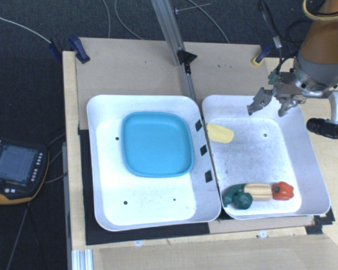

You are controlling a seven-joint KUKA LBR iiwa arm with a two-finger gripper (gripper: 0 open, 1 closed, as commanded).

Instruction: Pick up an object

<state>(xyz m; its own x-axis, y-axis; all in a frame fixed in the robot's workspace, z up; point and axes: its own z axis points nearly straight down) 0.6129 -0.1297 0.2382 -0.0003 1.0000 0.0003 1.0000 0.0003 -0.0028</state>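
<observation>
My gripper (268, 107) hangs over the far edge of the right bin (304, 151), its two fingers spread open with nothing between them. A pale yellow piece (220, 133) lies at the bin's far left, well left of the gripper. Along the bin's near edge sit a dark green object (238, 198), a tan corn-like piece (258, 191) and a red tomato-like object (282, 190), touching in a row.
The left bin (104, 151) holds a light blue square plate (157, 144). A metal pole (169, 27) slants up from between the bins. Blue clamps (78, 48) grip the bench's far corners. A pendant (14, 167) lies off the bench at left.
</observation>
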